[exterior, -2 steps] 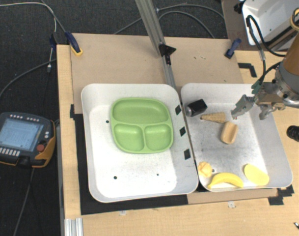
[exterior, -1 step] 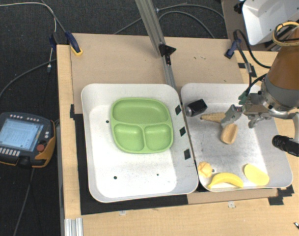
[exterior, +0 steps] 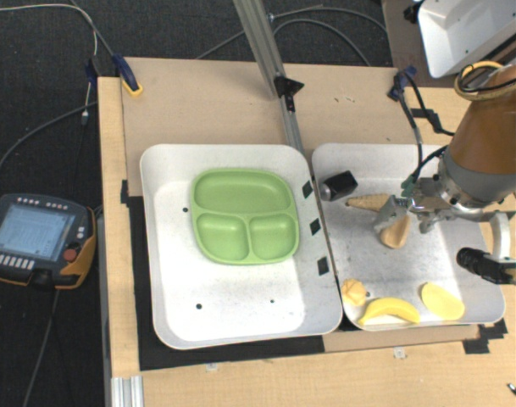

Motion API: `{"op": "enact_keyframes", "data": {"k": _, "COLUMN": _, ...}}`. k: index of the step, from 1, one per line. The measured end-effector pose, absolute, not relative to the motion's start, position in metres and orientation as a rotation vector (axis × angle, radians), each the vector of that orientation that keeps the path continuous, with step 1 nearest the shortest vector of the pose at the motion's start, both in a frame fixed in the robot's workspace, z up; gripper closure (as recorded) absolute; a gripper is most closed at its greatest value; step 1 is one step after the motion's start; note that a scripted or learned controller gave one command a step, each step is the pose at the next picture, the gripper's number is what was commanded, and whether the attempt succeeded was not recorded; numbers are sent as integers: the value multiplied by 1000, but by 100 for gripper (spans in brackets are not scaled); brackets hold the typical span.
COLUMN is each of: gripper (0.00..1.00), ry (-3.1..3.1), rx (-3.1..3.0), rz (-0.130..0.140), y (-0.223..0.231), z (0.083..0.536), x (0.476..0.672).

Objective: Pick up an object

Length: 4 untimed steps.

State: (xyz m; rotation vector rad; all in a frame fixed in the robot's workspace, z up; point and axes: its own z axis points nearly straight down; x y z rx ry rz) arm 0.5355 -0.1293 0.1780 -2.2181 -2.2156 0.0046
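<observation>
Arm: enters from the right edge, its upper body cut off by the frame.
Gripper (exterior: 399,219): over the right bin (exterior: 359,265); whether it is wide or narrow cannot be told.
Tan piece (exterior: 395,233): just below the gripper, partly covered; contact unclear.
Cone (exterior: 368,202): left of the gripper.
Banana (exterior: 388,311): bin's lower edge.
Green divided plate (exterior: 244,215): left bin (exterior: 169,303).

A single fixed camera looks down at a slant from above the pale wooden bench (exterior: 215,100), taking in both shallow white bins (exterior: 169,312), probably from moderate height; the grey-and-orange arm (exterior: 486,142) enters from the right.
</observation>
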Motion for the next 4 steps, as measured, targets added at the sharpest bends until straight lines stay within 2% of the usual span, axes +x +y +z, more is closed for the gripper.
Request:
{"op": "enact_keyframes", "data": {"k": 1, "gripper": 0, "ry": -2216, "rx": -2216, "rz": 6, "y": -124, "z": 116, "x": 537}}
{"op": "enact_keyframes", "data": {"k": 2, "gripper": 100, "ry": -2221, "rx": -2221, "rz": -2, "y": -125, "z": 131, "x": 540}}
{"op": "enact_keyframes", "data": {"k": 4, "gripper": 100, "ry": -2226, "rx": -2223, "rz": -5, "y": -125, "z": 216, "x": 545}}
